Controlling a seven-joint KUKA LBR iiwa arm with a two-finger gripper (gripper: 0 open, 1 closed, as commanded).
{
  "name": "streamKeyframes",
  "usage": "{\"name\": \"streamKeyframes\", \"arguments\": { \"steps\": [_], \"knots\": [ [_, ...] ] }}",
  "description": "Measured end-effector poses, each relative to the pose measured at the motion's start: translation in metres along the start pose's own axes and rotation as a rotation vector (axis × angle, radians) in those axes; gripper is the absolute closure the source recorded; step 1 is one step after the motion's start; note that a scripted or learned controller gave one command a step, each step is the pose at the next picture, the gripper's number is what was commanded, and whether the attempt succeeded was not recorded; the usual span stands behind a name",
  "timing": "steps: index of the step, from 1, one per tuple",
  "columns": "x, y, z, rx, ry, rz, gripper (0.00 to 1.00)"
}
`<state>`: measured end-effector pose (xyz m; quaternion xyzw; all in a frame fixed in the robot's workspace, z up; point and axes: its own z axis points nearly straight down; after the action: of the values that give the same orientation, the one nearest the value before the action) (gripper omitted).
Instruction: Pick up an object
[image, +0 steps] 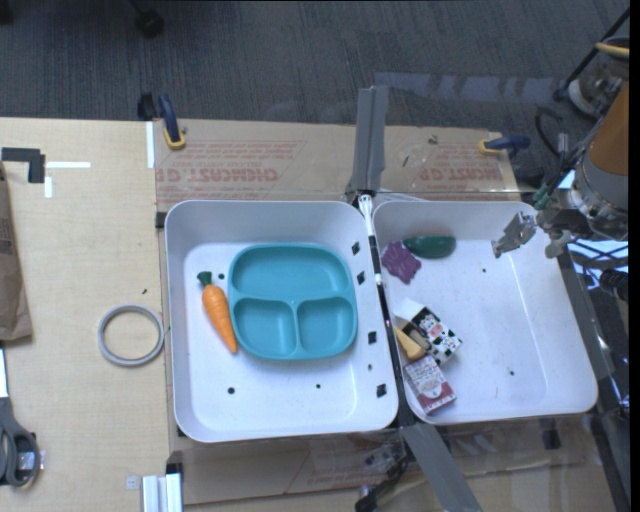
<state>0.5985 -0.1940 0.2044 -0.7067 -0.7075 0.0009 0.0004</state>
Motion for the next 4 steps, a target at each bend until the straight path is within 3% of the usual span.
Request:
{"name": "streamKeyframes", "arguments": {
  "steps": [1, 2, 3, 4],
  "knots": [
    [0.011, -0.026, 0.071, 0.001, 0.001, -0.047, 0.00],
    [0.023, -0.040, 0.113, -0.001, 0.000, -0.363, 0.00],
    [-0.025, -0.011, -0.009, -0.003, -0.002, -0.631, 0.00],
    [-0.028, -0.084, 0.100, -0.001, 0.001, -0.402, 0.00]
  ]
}}
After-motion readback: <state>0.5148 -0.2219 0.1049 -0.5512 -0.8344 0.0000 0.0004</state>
